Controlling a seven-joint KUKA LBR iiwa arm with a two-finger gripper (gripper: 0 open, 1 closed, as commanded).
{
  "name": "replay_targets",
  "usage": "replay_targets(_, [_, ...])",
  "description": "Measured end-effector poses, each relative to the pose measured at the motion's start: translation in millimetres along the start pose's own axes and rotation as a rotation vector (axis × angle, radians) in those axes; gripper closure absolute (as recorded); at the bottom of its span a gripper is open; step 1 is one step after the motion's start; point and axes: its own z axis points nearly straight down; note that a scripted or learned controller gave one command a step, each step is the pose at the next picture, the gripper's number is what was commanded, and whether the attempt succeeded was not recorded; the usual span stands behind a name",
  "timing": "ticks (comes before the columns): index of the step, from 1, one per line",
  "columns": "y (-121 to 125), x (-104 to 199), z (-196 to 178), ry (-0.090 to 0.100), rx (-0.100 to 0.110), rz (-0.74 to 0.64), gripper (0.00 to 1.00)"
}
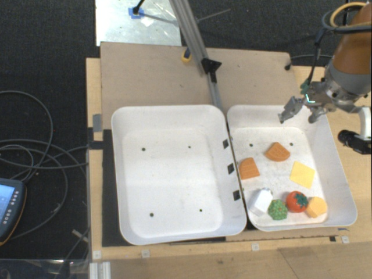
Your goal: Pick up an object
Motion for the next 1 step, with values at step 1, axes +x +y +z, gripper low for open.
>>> replay_targets(1, [0.7, -0.1, -2.3, -0.002, -0.004, -0.001, 0.0])
